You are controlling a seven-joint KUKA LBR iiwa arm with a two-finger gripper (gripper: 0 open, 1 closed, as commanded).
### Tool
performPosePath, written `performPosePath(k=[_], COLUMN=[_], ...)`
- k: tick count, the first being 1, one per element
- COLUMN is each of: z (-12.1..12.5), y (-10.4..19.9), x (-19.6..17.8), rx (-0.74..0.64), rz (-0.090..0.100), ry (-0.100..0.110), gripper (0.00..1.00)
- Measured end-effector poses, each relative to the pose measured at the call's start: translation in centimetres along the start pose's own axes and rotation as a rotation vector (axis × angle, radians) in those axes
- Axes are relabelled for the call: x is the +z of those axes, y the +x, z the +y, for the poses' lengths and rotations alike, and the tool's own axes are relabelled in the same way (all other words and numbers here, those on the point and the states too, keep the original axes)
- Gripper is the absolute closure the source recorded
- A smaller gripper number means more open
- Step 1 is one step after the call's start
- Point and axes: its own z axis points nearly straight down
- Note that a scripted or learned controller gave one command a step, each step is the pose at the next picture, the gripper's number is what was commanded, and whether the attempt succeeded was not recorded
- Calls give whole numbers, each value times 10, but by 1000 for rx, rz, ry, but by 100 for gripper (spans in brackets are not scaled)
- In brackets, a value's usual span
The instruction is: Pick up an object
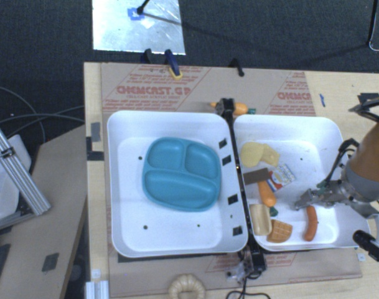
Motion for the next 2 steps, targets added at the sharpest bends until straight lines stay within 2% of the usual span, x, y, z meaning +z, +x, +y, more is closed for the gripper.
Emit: performPosePath(k=[1, 2], z=[1, 1], y=[-1, 0], x=[-12, -76], rx=[0, -3], rz=[-3, -4], ry=[-5, -8], gripper=[100, 100])
